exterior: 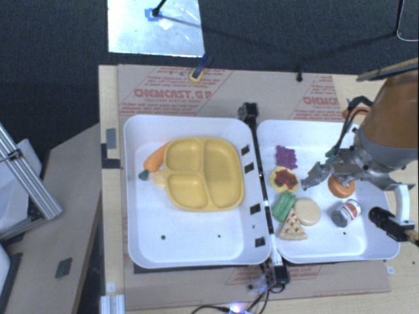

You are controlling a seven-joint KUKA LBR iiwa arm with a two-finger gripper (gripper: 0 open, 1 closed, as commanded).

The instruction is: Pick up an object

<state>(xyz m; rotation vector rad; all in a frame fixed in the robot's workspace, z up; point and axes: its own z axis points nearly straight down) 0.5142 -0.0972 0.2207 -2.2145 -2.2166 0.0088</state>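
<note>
White plastic makes up both shallow bins, set side by side on the counter [111, 254] with a black divider strip between them.

From the fixed overhead camera, the grey arm with its orange band [393, 113] comes in over the right bin's [321, 248] far right corner. Its jaws [316, 174] sit low over the middle of that bin, pointing toward the divider. They look slightly parted, with nothing visible between them; how wide the gap is cannot be told exactly at this angle. They hang just beside the red and yellow round toy [284, 178] without clearly touching it.

The right bin holds 7 small objects. 1 purple piece [285, 156] lies nearest the far edge. The red and yellow toy sits below it, close to the divider. 1 green piece [283, 205] and 1 pizza-slice toy [292, 227] follow toward the near edge. 1 tan round bun [307, 212] touches the pizza slice. 1 orange ball [341, 187] sits partly under the wrist, and 1 small can [345, 212] lies near the right edge.

The left bin [190, 247] holds 1 yellow divided plate [200, 174] at its centre, with 1 orange carrot [155, 157] touching the plate's left edge.
</note>
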